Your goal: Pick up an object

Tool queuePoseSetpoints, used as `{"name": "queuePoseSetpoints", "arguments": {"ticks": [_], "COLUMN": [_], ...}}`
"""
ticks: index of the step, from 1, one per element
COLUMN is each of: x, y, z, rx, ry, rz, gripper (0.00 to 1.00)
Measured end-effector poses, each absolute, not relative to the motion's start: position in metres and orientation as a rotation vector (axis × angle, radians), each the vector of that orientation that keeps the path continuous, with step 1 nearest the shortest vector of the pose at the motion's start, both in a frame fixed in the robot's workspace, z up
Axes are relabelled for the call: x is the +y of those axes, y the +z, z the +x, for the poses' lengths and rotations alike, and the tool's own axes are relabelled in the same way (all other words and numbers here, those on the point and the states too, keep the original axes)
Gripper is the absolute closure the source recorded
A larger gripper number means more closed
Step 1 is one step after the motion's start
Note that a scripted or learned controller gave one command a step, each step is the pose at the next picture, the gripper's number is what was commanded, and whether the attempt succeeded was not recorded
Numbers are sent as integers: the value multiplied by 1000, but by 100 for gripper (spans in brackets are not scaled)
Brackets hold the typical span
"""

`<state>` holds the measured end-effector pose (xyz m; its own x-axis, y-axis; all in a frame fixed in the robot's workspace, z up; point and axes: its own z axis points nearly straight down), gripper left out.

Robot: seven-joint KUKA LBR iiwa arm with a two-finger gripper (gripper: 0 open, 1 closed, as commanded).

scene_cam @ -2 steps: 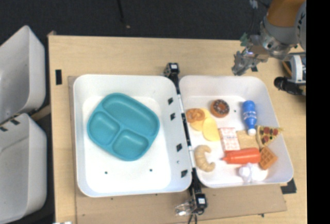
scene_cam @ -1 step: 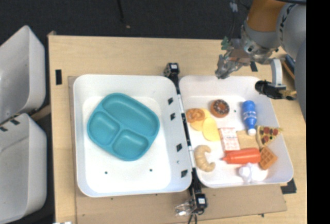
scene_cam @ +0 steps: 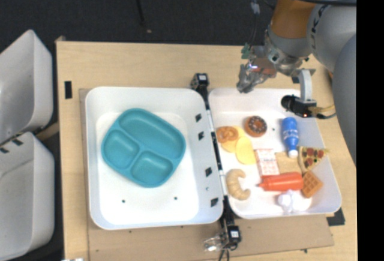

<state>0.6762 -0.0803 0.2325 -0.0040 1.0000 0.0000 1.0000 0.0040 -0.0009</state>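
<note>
Nothing is picked yet. Your candidates all lie in the right bin (scene_cam: 333, 192): a chocolate donut (scene_cam: 256, 126) near the middle, a glazed pastry (scene_cam: 227, 134) beside the divider, a yellow slice (scene_cam: 244, 150) just under it, a croissant (scene_cam: 237, 185) at the front left, a red sausage (scene_cam: 281, 182), a waffle (scene_cam: 311, 184) touching its right end, a blue bottle (scene_cam: 290, 135) lying on its side, a pizza slice (scene_cam: 312, 157) at the right, a small packet (scene_cam: 265, 161) and a white lump (scene_cam: 288, 201) at the front edge.

The gripper (scene_cam: 247, 83) hangs over the back left corner of that bin, above bare floor, with nothing in it; you cannot tell from this angle how wide the jaws stand.

Go for the donut: it is nearest and sits apart from its neighbours, so the jaws have room on both sides. Centre over it, come straight down, close across the width. Avoid the front cluster, where sausage, waffle and packet crowd together and you would likely nudge two things at once. The bottle looks round and may roll.

The left bin (scene_cam: 96, 194) holds only a teal divided plate (scene_cam: 143, 147). Both bins sit on the wooden bench (scene_cam: 150, 62).
</note>
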Motion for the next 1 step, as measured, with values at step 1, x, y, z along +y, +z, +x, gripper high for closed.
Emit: {"name": "queuePoseSetpoints", "arguments": {"ticks": [1], "x": [-22], "y": [244], "z": [664], "rx": [-2228], "ry": [-1], "rz": [-2213], "gripper": [100]}}
